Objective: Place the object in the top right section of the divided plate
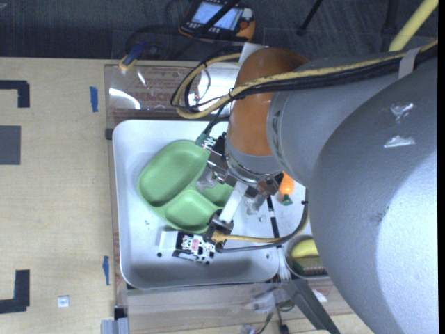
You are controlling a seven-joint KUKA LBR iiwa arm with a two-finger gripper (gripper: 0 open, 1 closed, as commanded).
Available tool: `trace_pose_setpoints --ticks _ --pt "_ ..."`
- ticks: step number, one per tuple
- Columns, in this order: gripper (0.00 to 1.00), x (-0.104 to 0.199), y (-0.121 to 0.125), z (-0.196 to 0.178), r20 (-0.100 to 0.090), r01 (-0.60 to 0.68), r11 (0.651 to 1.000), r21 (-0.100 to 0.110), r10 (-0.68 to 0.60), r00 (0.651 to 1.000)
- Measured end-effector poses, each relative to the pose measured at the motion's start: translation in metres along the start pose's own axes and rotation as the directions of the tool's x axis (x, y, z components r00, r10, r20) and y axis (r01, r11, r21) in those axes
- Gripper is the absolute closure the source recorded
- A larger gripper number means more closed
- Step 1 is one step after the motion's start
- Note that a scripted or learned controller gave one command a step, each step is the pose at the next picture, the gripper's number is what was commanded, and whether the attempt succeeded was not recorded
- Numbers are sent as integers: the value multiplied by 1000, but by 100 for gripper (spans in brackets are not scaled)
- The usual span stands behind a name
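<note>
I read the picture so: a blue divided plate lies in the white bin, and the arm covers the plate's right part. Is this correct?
Not quite. The divided plate is green, not blue, as the camera view shows. The rest holds: it lies in the white bin, and the arm covers its right part.

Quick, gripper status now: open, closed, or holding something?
Gripper: cannot be told, open or closed; it sits at the right edge of the green divided plate.
</note>
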State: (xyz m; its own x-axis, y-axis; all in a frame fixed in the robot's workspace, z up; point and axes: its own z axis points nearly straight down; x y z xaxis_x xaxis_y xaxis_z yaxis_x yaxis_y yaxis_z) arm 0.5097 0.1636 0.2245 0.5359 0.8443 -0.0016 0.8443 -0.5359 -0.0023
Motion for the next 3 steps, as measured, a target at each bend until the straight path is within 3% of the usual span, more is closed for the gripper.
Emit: trace_pose_setpoints --ticks 1,2,3 --pt "100 1 -1 -9 2 4 1000 2 -4 1000" --pt "100 60 -21 62 2 117 993 2 -117 993" --pt "100 41 -51 130 -19 241 970 -26 -242 970"
